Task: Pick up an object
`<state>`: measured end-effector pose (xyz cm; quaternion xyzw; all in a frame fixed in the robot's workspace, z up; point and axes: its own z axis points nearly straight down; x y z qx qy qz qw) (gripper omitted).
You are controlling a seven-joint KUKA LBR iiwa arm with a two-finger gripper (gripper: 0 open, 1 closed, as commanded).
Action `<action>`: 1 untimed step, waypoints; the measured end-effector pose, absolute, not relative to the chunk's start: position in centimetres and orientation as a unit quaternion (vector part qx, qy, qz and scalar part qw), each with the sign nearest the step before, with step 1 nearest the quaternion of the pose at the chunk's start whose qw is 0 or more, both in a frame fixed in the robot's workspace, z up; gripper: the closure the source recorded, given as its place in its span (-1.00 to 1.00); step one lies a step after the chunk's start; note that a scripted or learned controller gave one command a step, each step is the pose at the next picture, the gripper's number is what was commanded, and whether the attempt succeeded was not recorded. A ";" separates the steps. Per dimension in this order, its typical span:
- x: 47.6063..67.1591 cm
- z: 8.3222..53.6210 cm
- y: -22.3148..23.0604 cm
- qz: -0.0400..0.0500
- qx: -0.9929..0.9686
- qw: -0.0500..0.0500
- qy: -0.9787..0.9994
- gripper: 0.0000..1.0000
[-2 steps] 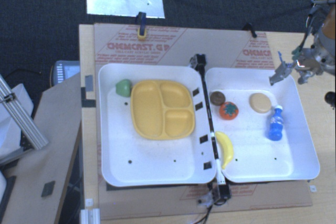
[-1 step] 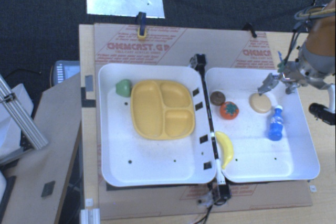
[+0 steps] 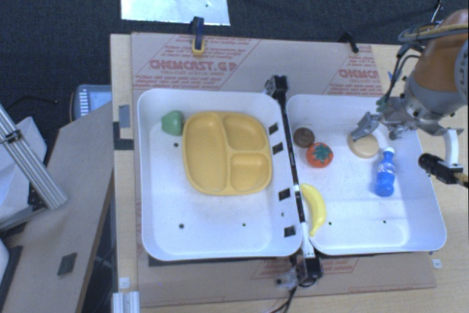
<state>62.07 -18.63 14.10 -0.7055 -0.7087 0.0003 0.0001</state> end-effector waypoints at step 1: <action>62.2 9.1 -18.6 0.000 -0.706 -0.001 -0.708 -1.00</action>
